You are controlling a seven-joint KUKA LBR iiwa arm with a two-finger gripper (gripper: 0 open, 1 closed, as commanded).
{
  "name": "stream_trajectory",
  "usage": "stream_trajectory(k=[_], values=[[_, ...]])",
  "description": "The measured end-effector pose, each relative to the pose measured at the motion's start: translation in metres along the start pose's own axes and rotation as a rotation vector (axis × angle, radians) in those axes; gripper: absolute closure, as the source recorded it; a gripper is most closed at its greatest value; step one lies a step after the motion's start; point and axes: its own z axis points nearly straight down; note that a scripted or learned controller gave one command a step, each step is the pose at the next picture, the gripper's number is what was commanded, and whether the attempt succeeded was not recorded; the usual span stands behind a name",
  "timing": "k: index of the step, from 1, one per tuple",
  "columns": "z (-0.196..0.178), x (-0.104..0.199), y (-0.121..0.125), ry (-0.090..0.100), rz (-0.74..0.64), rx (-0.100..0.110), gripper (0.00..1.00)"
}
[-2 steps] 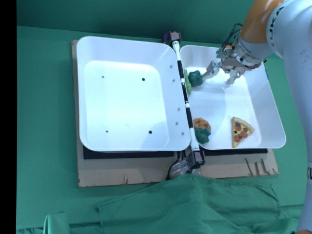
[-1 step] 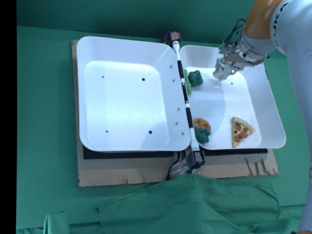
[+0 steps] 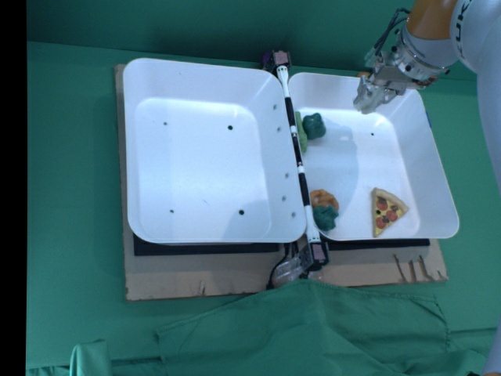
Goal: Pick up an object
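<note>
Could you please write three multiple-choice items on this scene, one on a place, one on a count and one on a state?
1. Where does the pizza slice toy lie?
A. left bin
B. right bin, near corner
C. on the green cloth

2. How many toys lie in the right bin?
A. one
B. three
C. six

3. Where is the gripper?
A. above the right bin's far edge
B. over the left bin
C. pressing the pizza slice

Key: 1 B, it rests by the near right corner; 2 B, dark green toy, orange-and-teal toy, pizza slice; 3 A, it hangs there, apart from every toy.
</note>
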Motion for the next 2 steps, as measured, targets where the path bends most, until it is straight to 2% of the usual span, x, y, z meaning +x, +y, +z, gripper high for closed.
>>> stream_trajectory(k=[2], values=[[-0.106,0.008,0.01,0.0,-0.001,-0.001,1.0]])
